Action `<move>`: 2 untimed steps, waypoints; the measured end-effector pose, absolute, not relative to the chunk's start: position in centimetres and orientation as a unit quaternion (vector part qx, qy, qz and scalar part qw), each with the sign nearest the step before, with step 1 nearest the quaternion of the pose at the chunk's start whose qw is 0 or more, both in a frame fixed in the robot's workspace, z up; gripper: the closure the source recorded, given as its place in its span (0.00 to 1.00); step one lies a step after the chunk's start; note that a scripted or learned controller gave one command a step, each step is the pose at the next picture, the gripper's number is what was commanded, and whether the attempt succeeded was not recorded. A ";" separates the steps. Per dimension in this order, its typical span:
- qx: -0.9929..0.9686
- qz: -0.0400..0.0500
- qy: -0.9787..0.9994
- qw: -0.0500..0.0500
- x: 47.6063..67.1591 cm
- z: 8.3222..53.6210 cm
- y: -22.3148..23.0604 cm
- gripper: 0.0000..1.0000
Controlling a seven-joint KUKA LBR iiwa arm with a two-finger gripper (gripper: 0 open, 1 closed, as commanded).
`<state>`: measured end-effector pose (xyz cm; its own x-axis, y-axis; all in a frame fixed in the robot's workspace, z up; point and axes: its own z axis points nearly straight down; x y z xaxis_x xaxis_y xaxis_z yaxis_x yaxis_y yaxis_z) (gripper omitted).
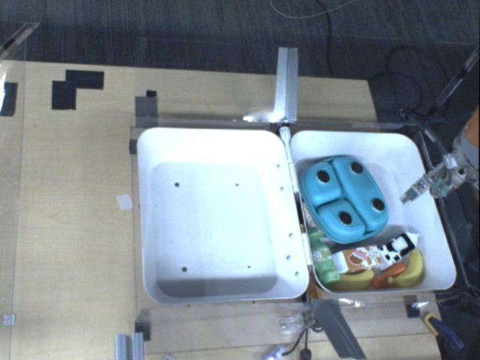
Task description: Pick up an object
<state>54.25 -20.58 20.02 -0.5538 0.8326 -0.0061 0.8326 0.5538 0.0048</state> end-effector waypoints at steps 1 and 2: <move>0.441 0.000 0.897 0.004 48.9 21.2 -20.6 1.00; 0.502 0.001 0.865 0.003 51.6 18.1 -20.5 1.00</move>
